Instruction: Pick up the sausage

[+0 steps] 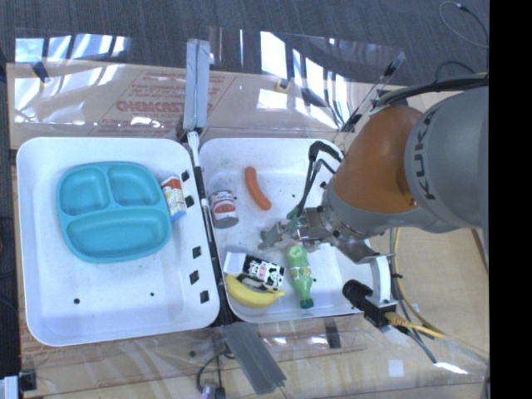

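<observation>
Arm bent low (gripper (278,237) leftward)

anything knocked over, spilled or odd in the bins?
No spill or damage visible. The green bottle lies on its side in the right bin, next to the banana. A small can leans against the blue tray in the left bin. The sausage lies free, apart from the gripper.

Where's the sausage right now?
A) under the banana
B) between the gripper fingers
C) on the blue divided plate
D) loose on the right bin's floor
D: the sausage lies alone on the right bin floor, apart from the gripper below it.
</observation>
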You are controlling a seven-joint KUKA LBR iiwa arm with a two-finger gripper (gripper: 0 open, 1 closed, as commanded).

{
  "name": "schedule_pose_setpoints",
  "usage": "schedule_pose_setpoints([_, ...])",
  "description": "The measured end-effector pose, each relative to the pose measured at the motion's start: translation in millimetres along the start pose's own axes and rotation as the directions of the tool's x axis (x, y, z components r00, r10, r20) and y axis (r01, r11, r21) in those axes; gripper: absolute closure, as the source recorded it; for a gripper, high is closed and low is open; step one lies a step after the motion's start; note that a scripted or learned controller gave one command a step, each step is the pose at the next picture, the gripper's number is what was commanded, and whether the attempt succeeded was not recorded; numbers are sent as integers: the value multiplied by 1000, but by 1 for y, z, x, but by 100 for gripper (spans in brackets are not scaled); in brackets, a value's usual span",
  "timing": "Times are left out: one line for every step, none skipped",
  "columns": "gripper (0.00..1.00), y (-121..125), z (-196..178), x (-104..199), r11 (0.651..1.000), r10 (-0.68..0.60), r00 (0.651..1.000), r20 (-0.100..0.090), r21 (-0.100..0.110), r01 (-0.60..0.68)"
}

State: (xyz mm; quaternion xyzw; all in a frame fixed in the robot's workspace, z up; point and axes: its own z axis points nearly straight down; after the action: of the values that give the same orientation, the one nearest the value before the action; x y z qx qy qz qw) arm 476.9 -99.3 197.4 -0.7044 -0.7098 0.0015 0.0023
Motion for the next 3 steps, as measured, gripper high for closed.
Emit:
schedule_pose_setpoints([0,67,-76,-15,975,223,975,2,-4,-223])
schedule_pose_setpoints([0,118,7,18,974,225,974,1,1,-225])
schedule_pose_setpoints([0,157,106,-18,977,214,977,1,-1,-214])
